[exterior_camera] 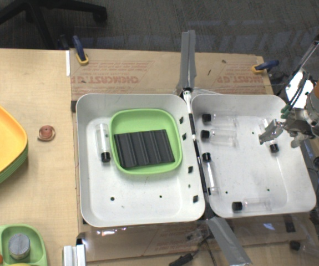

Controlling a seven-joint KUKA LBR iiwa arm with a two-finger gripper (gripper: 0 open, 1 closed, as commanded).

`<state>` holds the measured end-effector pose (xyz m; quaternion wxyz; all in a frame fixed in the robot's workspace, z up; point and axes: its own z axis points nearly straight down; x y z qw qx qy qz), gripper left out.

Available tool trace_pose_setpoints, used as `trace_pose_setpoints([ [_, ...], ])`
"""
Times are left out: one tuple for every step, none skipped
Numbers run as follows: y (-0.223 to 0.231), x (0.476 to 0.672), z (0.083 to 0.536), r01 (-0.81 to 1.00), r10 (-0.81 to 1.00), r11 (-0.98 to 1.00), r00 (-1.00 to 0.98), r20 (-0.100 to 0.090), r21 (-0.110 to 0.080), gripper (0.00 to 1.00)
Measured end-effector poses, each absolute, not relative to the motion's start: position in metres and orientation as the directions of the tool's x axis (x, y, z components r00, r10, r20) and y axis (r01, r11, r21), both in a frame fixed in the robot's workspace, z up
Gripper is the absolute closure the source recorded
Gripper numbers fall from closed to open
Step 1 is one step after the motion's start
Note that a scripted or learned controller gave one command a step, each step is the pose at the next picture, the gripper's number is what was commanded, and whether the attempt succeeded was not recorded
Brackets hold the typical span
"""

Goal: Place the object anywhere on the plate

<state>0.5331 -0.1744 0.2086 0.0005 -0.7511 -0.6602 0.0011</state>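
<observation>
A wooden bench (42, 170) carries two white bins. In the left bin (92, 198) a green plate (146, 119) holds a dark ribbed slab (145, 148), a clear vial (102, 142) at its nine o'clock. Over the right bin (248, 187), at three o'clock, the gripper (284, 134) hangs spread, pinching nothing.

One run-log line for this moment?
gripper: over right bin | green plate: left bin, holds dark ridged block | clear vials: right bin
</observation>
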Motion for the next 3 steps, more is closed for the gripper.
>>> trace_pose_setpoints([
  [-0.1744,0.5331,0.2086,0.992,0.992,-0.128,0.128,-0.001,-0.002,0.00],
  [-0.1744,0.5331,0.2086,0.992,0.992,-0.128,0.128,-0.001,-0.002,0.00],
  [-0.1744,0.5331,0.2086,0.992,0.992,-0.128,0.128,-0.001,-0.002,0.00],
])
